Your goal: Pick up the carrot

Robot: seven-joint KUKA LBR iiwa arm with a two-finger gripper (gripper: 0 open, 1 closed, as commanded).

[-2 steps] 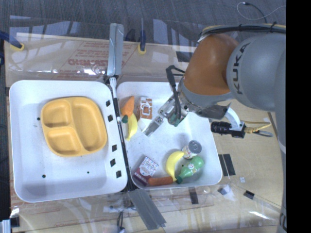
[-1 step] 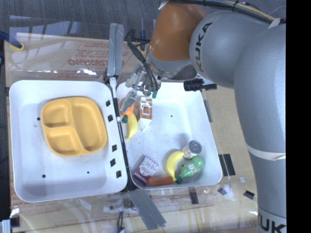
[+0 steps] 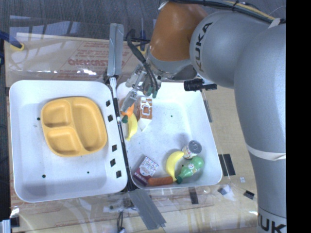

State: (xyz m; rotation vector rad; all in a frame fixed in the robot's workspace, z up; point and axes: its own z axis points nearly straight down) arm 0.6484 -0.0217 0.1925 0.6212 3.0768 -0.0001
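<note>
Two shallow white bins sit side by side: the left bin and the right bin. One yellow divided plate, with three compartments, lies in the left bin. The right bin holds one carrot and one banana at its far left, one small printed carton, one lemon, one green bottle, one snack packet and one sausage.

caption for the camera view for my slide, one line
KUKA arm's gripper reaches down at the carrot by the banana in the right bin; yellow divided plate in the left bin.
</note>
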